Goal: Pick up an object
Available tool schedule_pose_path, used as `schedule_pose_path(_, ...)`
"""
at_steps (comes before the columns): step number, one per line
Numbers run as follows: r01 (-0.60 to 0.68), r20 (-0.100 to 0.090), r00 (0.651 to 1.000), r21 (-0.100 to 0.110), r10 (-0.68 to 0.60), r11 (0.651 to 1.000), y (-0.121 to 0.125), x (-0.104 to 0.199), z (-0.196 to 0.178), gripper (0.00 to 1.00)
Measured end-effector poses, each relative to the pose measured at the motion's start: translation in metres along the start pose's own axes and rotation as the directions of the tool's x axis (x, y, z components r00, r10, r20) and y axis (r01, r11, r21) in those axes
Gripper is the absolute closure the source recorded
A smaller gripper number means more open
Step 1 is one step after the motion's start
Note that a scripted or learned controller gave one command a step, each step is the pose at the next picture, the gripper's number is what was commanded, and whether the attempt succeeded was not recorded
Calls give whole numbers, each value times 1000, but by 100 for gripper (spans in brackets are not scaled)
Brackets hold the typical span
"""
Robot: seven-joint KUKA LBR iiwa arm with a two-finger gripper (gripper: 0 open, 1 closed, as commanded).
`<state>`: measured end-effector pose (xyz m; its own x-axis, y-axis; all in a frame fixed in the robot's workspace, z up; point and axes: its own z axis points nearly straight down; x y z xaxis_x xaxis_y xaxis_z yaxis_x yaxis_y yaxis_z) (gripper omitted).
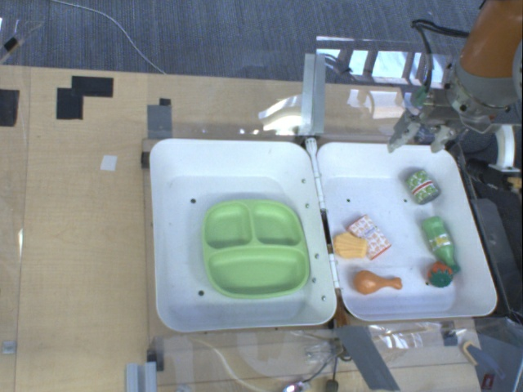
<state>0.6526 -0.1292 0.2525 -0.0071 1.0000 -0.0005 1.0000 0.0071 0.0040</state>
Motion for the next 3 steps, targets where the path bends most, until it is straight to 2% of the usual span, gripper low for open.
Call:
schedule_pose_path(1, 1, -1, 1000, 2, -1, 1000, 17, 47, 113, 0)
schedule_pose_path(2, -3, 0, 1000, -3, 3, 1000, -48, 35, 159, 0)
schedule_pose_path(3, -5, 0, 1000, -15, 5, 1000, -104, 34, 159, 0)
